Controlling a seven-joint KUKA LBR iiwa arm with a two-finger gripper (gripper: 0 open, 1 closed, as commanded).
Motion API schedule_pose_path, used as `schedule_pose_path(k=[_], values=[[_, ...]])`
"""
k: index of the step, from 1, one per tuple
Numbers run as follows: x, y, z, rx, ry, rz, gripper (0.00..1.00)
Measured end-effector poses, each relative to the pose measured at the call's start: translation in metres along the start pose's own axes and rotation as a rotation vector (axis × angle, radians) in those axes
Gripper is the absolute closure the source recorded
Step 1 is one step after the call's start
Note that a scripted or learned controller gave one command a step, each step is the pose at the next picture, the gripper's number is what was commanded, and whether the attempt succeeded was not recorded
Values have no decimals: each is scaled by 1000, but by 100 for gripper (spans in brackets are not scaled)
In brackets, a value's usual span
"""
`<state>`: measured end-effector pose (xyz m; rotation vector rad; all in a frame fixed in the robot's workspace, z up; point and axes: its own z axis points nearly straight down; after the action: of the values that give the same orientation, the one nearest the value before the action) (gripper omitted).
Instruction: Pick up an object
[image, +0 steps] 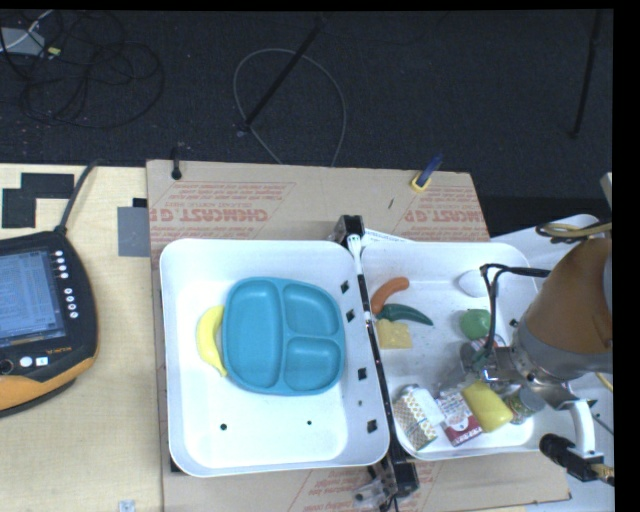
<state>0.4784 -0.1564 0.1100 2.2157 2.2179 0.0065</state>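
Two white bins sit side by side on the bench, the left bin (190, 400) and the right bin (440, 275). The arm (570, 310) reaches into the right one, and its gripper (487, 375) hangs low over the clutter there; whether the fingers are parted or closed cannot be told. Just below the gripper lies a yellow block (487, 407), touching a red-and-white packet (458, 418). Further to the left of it rests a patterned pouch (416, 416). Just above the gripper sits a green ball (475, 322); up and to the left lie a green pepper (405, 314), an orange carrot (389, 291) and a yellow sponge (394, 336). Well apart, in the left bin, a blue divided plate (282, 335) covers part of a banana (208, 340).
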Motion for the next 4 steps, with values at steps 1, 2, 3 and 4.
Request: schedule_pose_path(k=[1,2,3,4], values=[[-3,1,19,5,11,-2,0],[-20,58,22,5,1,-1,0],[1,-4,21,9,3,2,0],[0,-2,11,8,6,4,100]])
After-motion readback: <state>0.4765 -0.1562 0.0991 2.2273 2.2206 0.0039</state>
